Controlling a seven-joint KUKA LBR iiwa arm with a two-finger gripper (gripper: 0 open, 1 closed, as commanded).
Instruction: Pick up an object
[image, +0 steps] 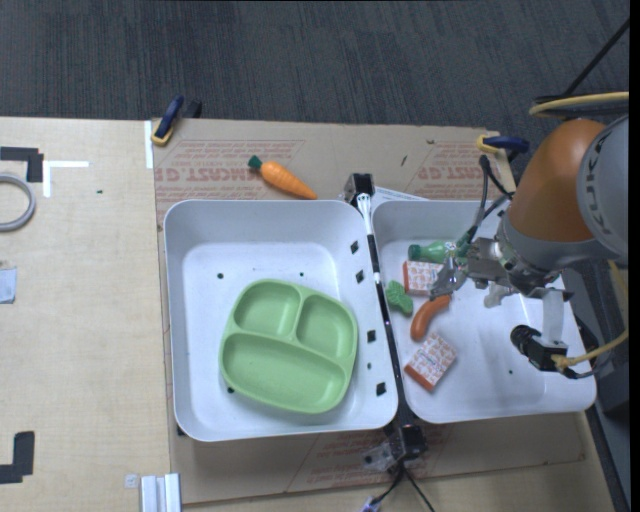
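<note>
Grey two-finger gripper (452, 280) sits low in right shallow white bin (520, 400), w/ its tips just above the orange sausage-shaped toy (430, 314). Toy lies just below-left of tips, long axis slanting up-right. Can't tell whether anything is held.

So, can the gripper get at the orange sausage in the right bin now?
Probably yes: the gripper hangs just above the orange sausage, which lies uncovered on the right bin floor; the small box lies apart from it.
</note>
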